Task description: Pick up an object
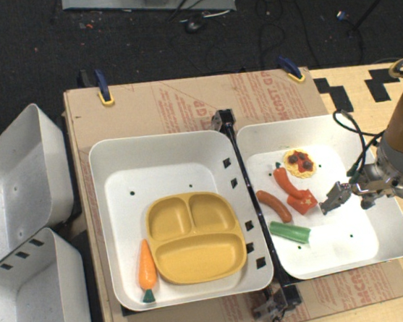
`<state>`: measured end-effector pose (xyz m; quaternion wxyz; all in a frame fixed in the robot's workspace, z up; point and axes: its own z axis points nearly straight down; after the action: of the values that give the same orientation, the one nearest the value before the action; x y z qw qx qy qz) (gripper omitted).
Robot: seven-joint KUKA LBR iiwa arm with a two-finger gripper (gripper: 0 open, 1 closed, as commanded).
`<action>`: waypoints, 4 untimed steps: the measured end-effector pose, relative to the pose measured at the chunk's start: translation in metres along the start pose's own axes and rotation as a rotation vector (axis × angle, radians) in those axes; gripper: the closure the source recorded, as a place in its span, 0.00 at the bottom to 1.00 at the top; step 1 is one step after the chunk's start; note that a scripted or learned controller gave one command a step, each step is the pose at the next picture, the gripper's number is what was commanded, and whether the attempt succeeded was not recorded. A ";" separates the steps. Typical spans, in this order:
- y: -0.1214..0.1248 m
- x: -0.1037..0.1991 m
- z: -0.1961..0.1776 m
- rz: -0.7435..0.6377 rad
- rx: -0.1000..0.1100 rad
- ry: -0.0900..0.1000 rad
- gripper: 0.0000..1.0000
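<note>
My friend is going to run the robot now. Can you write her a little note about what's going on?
Gripper: over the right bin, near its right side, holding nothing that I can see. I cannot tell how its jaws stand.
Right bin: red pepper closest to the gripper, sausage to its left, green bean in front, small pizza at the back.
Left bin: yellow tray with a carrot lying beside it on the left.
Done: nothing picked up yet.
Left: grab one thing and lift it. The red pepper looks like the easiest reach.
</note>
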<state>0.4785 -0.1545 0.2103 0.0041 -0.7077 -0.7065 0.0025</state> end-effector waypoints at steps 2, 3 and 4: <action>0.002 0.009 0.057 -0.001 -0.003 0.000 0.00; 0.004 0.006 0.100 0.000 -0.005 -0.001 0.00; 0.006 0.005 0.116 0.000 -0.011 -0.002 0.00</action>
<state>0.4831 -0.1490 0.0941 -0.0004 -0.7077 -0.7065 -0.0007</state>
